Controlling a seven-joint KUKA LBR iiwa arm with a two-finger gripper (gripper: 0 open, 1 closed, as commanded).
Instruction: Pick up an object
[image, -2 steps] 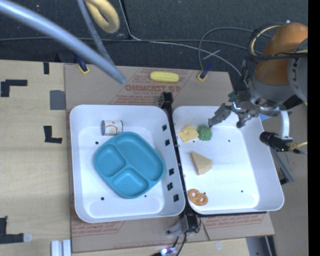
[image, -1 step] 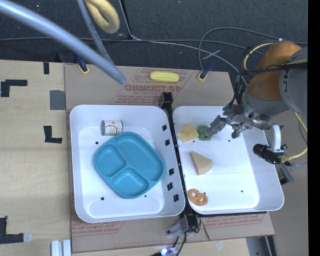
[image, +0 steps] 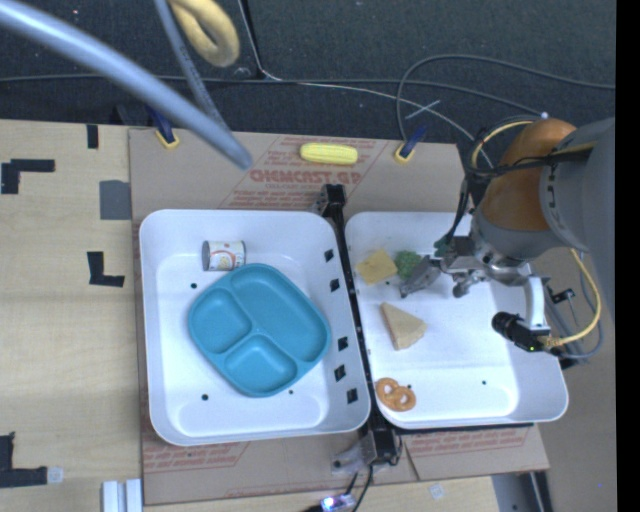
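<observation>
Pointing lower-right, cheese wedge (image: 402, 326)

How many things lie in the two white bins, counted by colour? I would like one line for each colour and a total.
Blue: 1, the divided plate
White with orange: 1, the small can
Yellow: 2, the upper cheese piece and the cheese wedge
Green: 1, the broccoli
Orange-brown: 1, the pretzel
Total: 6
</observation>
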